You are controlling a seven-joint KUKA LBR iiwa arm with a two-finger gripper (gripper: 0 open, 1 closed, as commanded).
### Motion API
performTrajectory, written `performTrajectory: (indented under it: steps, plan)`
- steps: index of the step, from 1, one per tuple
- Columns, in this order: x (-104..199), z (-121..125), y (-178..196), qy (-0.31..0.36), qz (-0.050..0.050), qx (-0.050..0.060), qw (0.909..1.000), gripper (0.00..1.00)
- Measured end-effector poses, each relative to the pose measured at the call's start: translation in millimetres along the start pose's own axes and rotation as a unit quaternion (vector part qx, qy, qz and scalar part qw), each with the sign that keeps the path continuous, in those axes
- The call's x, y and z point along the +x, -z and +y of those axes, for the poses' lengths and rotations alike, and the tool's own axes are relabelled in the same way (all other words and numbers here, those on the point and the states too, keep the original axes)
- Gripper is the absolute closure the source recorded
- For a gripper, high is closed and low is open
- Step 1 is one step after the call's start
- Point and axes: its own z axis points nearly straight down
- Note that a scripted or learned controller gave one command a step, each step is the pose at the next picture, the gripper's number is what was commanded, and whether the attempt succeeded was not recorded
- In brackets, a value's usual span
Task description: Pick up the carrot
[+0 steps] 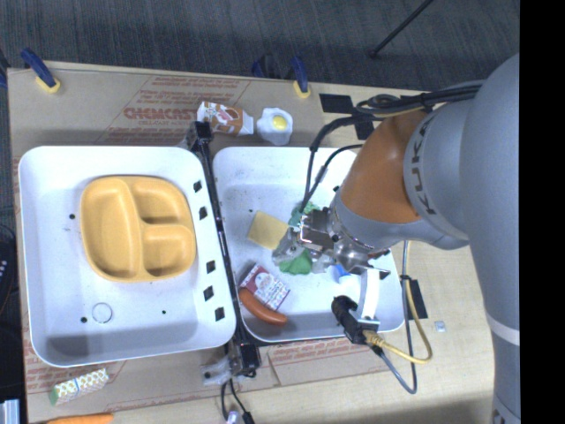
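Your carrot [262, 309] lies in the right bin [265, 173], near that bin's front left corner: an orange-red stick lying flat, its left end close to the divider between the two bins. A red and white packet [267, 287] sits just behind it, touching or very nearly so.

The gripper [300, 241] is down inside the same bin, but farther back and to the right, well apart from the carrot. It sits over a green item [300, 262], with a pale yellow block [266, 230] just to its left. The grey wrist and orange band cover most of it, so you cannot tell whether it is spread or closed, or whether it has anything in it. A small blue piece [341, 275] shows just right of the green item.

In the left bin [35, 162] you have a yellow compartment tray [137, 228], flat on the floor of the bin. Behind the bins, on the cardboard-covered worktop [115, 95], stand a small brown and white carton [222, 117] and a white and yellow piece [275, 125].
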Motion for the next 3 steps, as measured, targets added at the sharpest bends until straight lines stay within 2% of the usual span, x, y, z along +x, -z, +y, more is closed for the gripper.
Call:
performTrajectory:
  steps: [1, 2, 3]
  plan:
    - [22, -12, 84, -0.183, 0.0, -0.002, 0.9831, 1.0]
    - [78, -30, 8, -0.256, 0.0, 0.0, 0.9668, 1.0]
    - [63, -9, 96, -0.219, 0.0, -0.002, 0.9758, 1.0]
